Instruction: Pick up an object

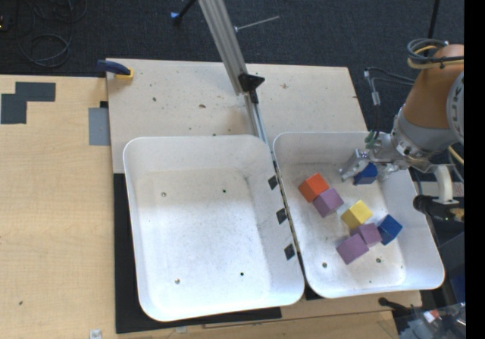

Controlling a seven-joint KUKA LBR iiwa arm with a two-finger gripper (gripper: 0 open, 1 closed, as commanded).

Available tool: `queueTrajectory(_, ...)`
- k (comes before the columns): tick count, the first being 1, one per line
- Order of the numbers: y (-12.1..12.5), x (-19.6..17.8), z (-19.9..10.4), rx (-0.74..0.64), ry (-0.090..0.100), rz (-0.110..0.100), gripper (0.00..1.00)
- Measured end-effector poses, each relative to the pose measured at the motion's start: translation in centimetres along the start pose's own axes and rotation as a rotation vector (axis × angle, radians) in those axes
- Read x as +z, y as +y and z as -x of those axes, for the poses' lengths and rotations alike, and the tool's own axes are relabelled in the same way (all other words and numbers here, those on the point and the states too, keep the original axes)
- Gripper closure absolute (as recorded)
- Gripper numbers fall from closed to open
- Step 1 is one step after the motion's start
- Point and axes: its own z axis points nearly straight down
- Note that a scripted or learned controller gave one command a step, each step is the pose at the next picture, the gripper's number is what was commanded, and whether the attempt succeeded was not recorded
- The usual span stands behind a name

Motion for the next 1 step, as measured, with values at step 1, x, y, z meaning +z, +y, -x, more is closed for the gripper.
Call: queueTrajectory(1, 0.00, 5.25, -0.07, 0.002, -0.002, 0.005, 0.00)
